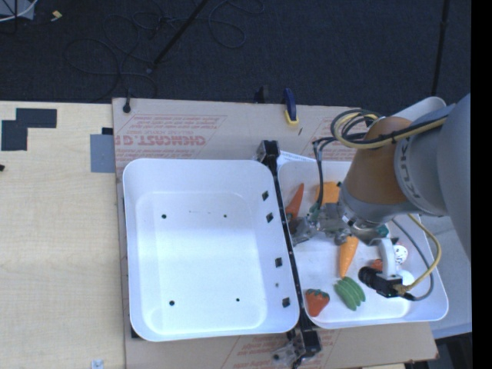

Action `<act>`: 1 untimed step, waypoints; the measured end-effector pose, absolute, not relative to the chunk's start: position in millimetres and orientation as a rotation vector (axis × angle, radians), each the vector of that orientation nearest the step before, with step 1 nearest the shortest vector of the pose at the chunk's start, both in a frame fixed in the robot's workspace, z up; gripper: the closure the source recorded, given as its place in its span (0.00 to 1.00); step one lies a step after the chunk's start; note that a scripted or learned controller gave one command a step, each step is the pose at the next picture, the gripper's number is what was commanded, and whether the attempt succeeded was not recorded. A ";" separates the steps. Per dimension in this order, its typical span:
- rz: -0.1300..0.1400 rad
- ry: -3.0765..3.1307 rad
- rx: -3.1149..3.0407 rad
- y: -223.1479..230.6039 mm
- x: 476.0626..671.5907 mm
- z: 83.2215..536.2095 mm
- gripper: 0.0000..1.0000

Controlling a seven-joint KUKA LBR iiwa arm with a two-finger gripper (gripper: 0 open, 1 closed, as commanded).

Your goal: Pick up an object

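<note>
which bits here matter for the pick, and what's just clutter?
Job: gripper; right bin with carrot, red strawberry-like toy, green toy, orange wedge.

Lying about: left bin, blue clamp, cables on dark floor, grey blocks on bench.

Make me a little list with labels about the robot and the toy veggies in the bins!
arm: grey with orange band, reaching over the right bin
claw: low in the right bin, beside an orange carrot
right bin toys: second carrot, green veggie, red strawberry-like toy
left bin: white, small dark dots on its floor
held toy: cannot tell
</note>
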State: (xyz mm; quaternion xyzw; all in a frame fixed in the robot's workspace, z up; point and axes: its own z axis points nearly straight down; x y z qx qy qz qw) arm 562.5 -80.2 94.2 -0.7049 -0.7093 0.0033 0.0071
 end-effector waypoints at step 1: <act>0.001 -2.223 -2.219 -91.7 627.5 86.8 0.00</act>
